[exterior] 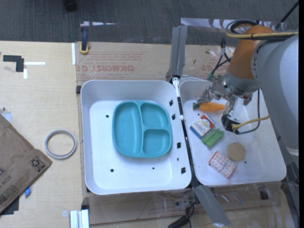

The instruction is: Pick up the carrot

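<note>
While the patterned red-and-white packet (222, 164) and the round tan disc (236, 151) lie nearest the camera in the right white bin (266, 172), neither matters much to the grasp; they sit well apart from the target. Just beyond them, the green ridged block (212, 138) and the small colourful carton (202, 125) rest close together, and these are the nearer worry: a sweep of the arm could nudge them. Farther back, the orange carrot (213, 107) lies on its side near the bin's far left corner, close to the wall shared with the left white bin (92, 127), which holds a teal divided tray (141, 128). The jaws (221, 95) hang right above the carrot, touching or nearly so; whether they are spread or closed I cannot tell, since the wrist hides them. A smooth, tapered carrot may well roll or squirt out sideways if pinched off-centre, and the nearby wall leaves little room for a finger on that side. The loose yellow cable (247, 124) could also snag.
</note>
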